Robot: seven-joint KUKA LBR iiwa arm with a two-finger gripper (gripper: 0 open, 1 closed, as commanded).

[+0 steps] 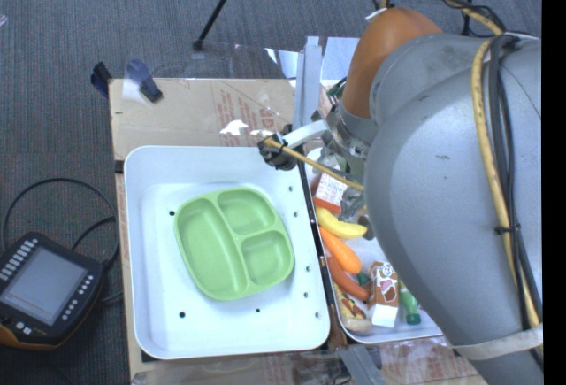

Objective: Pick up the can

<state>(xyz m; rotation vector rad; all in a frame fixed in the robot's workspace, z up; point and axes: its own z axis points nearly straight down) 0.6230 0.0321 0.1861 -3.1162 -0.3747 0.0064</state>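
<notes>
A red-and-white labelled object point(330, 189), possibly the can, lies at the left side of the right bin point(389, 334); the arm covers part of it. My gripper point(343, 153) hangs low over the far left part of that bin, just above this object. The grey arm point(442, 197) and its orange band point(385, 51) cover most of the bin.
A banana point(343, 227), two carrots point(340, 252), a hot dog point(354, 311), a small carton point(384, 284) and a green bottle point(409, 305) lie in the right bin. The left bin point(150, 197) holds a green divided plate point(234, 242). A yellow cable point(305, 158) crosses the bins' shared edge.
</notes>
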